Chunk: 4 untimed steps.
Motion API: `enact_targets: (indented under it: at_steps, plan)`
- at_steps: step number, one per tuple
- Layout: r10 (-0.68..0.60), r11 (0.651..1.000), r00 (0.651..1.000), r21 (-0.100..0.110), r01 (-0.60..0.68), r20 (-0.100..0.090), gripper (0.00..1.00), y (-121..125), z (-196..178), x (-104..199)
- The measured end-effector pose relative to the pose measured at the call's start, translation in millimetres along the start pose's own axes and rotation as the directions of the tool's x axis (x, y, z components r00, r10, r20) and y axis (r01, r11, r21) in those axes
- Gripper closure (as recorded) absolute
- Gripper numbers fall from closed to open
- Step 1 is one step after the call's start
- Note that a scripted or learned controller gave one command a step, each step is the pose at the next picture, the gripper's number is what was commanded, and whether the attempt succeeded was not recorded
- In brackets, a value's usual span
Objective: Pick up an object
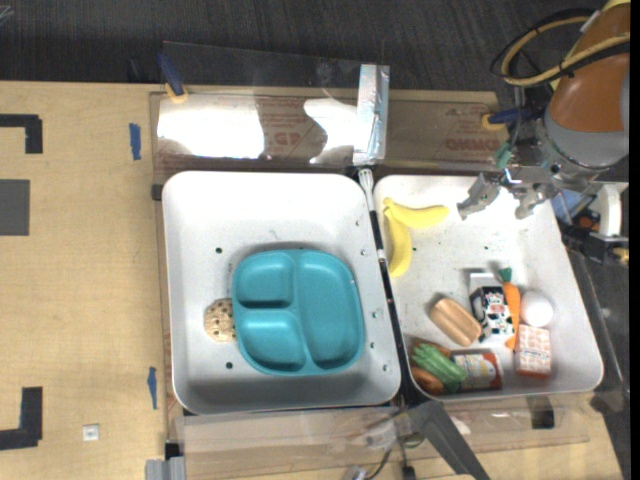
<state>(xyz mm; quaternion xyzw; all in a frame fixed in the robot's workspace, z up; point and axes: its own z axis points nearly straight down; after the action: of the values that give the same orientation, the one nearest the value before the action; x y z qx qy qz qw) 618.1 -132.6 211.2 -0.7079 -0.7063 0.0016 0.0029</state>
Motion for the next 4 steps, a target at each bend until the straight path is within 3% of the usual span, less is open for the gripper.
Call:
enact_targets:
  at_steps: [1,2,3,4]
  plan:
    - [0.148,0.989,0.989,0.004,-0.148,0.0,0.0,-71,100,-37]
    - [0.094,0.995,0.996,-0.017,-0.094,-0.01,0.0,-63,123,-70]
    - [0.1,0.995,0.995,-0.014,-0.1,-0.004,1.0,-65,118,-73]
    - [0.095,0.995,0.995,-0.009,-0.095,-0.01,0.0,-65,119,-69]
